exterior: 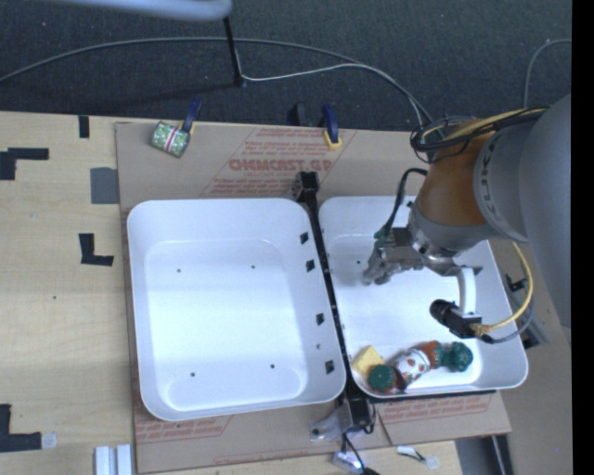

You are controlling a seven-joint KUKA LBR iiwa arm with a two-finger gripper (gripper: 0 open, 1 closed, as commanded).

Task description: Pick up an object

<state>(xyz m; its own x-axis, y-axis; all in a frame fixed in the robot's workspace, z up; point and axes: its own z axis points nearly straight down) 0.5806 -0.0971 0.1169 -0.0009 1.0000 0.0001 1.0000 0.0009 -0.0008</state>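
Gripper (379,269): low in the right bin (418,320), toward 10 o'clock of its floor.
Objects: yellow block (366,358), green ball (380,377), red bottle (418,362), dark green piece (457,355), clustered at the bin's 6 o'clock.
Left bin (223,306): beside it, at 9 o'clock.

The light is even and rather soft, coming from above. The 2 white bins (223,306) are very bright, close to overexposed, so their inner walls are shown by pale grey shading alone. The arm (464,186) throws a faint shadow on the right bin's floor. The picture is slightly soft overall. A pale blurred shape (158,7) crosses the top edge, out of focus.
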